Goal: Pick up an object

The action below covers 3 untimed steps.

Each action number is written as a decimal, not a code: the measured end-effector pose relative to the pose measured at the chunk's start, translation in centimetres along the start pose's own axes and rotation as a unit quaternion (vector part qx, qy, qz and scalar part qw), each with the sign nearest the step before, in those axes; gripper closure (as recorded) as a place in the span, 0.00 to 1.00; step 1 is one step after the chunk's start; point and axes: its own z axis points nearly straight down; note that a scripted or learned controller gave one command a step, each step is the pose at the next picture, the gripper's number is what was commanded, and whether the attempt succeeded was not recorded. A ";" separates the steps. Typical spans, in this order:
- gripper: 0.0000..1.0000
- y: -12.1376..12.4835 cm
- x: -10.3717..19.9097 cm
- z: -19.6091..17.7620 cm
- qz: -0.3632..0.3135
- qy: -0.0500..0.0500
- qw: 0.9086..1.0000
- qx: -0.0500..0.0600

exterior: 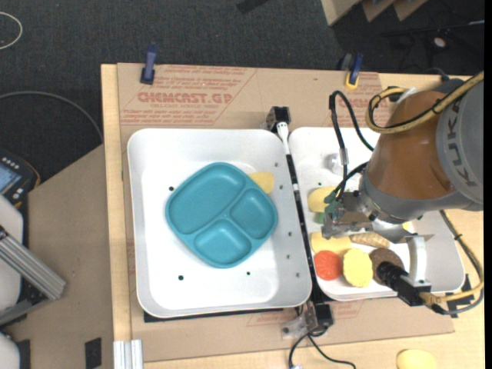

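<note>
Yellow object [320, 199] lies just beside the gripper [335, 215]; its grip state cannot be told.

Matt teal plastic plate [221, 214], glossy white plastic bins [146, 206], brown cardboard-like bench [184, 98]

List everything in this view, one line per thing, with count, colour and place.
bins: two, white, side by side on the bench.
divided plate: one, teal, middle of the left bin.
yellow piece: one, left bin, tucked against the plate's upper right edge.
yellow items: two in the right bin, one near its front edge, one by the left wall.
red item: one, right bin, front left, beside the front yellow one.
clamps: two, blue, on the board's far edge.
arm: one, grey with orange band, over the right bin.
gripper: one, low over the right bin.
</note>
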 end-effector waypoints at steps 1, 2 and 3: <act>1.00 0.1 9.1 -8.7 -0.009 0.003 1.000 -0.008; 1.00 0.3 16.5 -24.5 -0.009 0.005 1.000 -0.014; 1.00 -0.2 7.5 -13.8 0.002 -0.002 1.000 0.002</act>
